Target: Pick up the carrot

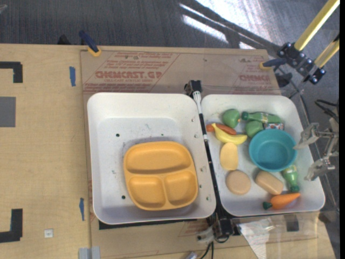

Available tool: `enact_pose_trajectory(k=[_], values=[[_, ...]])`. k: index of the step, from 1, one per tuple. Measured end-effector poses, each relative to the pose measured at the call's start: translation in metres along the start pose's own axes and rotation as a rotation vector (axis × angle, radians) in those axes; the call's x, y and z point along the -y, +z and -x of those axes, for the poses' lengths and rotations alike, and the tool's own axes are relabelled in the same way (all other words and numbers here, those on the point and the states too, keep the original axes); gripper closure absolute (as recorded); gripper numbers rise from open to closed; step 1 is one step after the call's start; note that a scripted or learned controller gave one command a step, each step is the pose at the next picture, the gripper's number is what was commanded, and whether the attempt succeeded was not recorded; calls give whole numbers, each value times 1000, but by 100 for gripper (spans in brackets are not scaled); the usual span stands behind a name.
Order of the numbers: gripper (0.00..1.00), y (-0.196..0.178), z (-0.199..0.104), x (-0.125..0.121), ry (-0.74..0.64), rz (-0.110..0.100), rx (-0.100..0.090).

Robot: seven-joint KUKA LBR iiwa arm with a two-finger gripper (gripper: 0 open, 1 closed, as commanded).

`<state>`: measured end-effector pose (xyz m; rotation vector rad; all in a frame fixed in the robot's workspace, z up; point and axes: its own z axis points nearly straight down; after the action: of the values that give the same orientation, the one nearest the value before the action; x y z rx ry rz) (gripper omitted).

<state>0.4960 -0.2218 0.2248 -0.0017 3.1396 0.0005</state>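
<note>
We find the carrot (282, 200) lying flat in the right bin (310, 198), at its near rim and just below the teal bowl (272, 150), which serves as our landmark. It looks like a small toy: we judge it light, rigid and smooth, so likely to slip. A tan bread roll (269, 182) sits between bowl and carrot, almost touching it. We would grip across the thick orange middle, clear of the green stem end. The end effector (318, 154) stands right of the bowl; whether it is clenched or released we cannot tell.
</note>
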Motion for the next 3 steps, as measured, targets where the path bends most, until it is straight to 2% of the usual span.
enact_pose_trajectory(k=[1, 2, 3], values=[[100, -12, 3, 0, -1, -3, 9], [0, -11, 3, -1, -1, -2, 8], [100, -24, 6, -1, -3, -6, 18]])
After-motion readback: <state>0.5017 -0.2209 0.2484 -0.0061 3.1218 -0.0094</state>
